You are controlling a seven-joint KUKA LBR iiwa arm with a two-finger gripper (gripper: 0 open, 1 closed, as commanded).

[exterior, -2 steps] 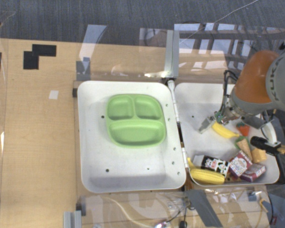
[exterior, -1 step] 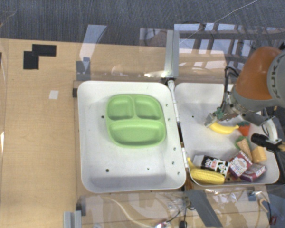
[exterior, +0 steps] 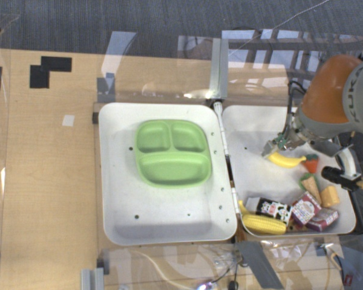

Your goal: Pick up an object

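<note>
Two shallow white bins are seen side by side on a light wooden tabletop (exterior: pixel 42 180), viewed from above at a slant. The left bin (exterior: pixel 118 222) carries a green divided plate (exterior: pixel 172 151), lying flat near its middle. The right bin (exterior: pixel 248 174) is taken as the landmark: a banana (exterior: pixel 287 160) lies in its upper middle, with a small orange and green piece (exterior: pixel 313 162) just beside the banana's right end. Along the bin's near edge an ear of corn (exterior: pixel 264 224) is laid, with a black and white carton (exterior: pixel 273 209) touching it from behind. Toward the bin's near right corner a cluster is formed by a pink box (exterior: pixel 305 208), a dark purple item (exterior: pixel 324 220), an ice cream cone (exterior: pixel 311 186) and a tan piece (exterior: pixel 330 195), all packed close together. The grey arm with its orange band (exterior: pixel 327 95) is reached in over the bin's far right side. The gripper (exterior: pixel 281 144) is lowered just above the banana's left end, close to it; whether the banana is touched cannot be told. The fingers are too small and blurred for their opening to be judged, and nothing can be seen held between them.
</note>
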